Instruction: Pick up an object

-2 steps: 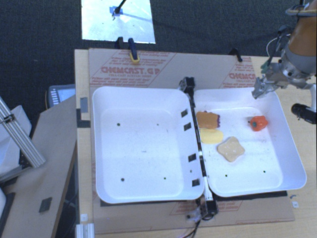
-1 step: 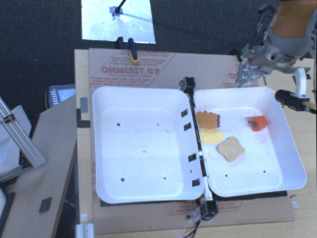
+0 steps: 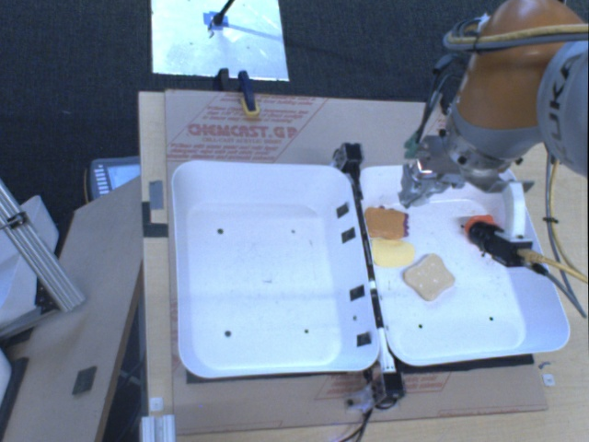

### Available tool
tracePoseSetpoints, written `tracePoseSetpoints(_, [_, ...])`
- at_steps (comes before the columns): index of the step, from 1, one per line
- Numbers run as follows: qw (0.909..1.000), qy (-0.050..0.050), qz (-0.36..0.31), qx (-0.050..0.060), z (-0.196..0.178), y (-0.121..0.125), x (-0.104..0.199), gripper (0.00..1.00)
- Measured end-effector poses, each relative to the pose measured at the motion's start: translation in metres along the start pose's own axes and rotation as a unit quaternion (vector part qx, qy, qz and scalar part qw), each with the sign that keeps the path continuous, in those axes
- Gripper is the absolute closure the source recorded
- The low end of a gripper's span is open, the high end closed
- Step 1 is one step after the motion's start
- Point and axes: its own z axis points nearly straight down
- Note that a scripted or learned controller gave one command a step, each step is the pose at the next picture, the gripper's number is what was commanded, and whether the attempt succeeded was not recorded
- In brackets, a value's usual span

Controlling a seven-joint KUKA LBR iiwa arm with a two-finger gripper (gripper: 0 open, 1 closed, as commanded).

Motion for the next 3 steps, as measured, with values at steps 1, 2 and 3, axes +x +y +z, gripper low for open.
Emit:
tracePoseSetpoints(1, [1.0, -0.001, 0.0, -0.001, 0.008, -0.02, 0.062, 1.0])
tracePoseSetpoints(2, [1.0, -0.002, 0.007, -0.004, -0.052, -0.07, 0.007, 1.0])
tracePoseSetpoints(3, [1.0, 0.0, 0.0, -0.004, -0.082, -0.062, 0.081, 1.0])
